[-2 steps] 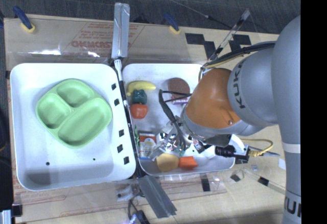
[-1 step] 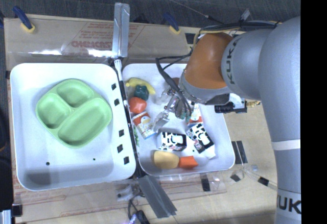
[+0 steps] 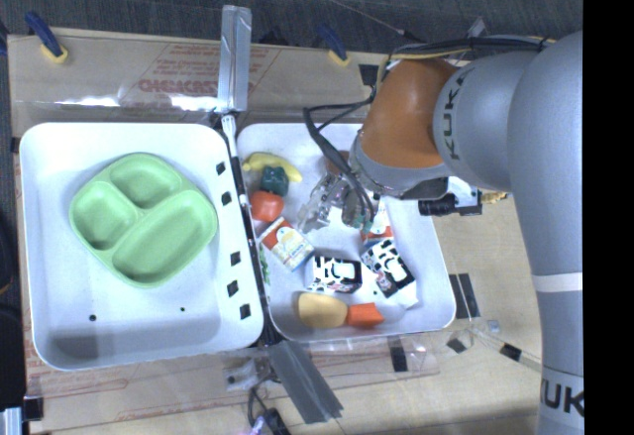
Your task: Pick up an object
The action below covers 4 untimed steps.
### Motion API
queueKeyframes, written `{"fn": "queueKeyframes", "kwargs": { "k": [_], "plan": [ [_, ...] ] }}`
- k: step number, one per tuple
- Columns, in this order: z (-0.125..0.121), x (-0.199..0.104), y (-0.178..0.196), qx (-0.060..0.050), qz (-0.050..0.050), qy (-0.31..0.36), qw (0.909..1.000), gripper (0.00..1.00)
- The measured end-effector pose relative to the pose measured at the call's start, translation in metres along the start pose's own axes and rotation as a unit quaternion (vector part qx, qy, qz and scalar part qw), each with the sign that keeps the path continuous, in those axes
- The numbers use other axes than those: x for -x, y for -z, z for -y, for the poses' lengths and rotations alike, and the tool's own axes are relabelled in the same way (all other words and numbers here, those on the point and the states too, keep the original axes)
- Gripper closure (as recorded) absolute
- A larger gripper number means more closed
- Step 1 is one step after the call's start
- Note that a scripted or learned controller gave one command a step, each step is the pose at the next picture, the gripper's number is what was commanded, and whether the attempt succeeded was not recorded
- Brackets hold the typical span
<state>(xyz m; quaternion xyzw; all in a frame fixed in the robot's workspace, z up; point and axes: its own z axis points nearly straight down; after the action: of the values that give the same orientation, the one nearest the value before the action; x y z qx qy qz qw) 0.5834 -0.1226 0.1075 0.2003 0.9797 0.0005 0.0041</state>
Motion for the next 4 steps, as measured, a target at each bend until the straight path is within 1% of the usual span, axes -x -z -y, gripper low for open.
{"fn": "queueKeyframes", "kwargs": {
  "k": [1,2,3,4],
  "plan": [
    [-0.033,0.003,-0.013,-0.002,0.001,-0.034,0.9994,1.0],
    [-0.035,0.002,-0.014,-0.001,-0.002,-0.032,0.9995,0.0],
    [0.058,0.01,0.005,-0.001,-0.003,0.096,0.9954,0.0],
    [0.04,-0.038,0.002,-0.001,0.017,0.062,0.9979,0.0]
  ]
}}
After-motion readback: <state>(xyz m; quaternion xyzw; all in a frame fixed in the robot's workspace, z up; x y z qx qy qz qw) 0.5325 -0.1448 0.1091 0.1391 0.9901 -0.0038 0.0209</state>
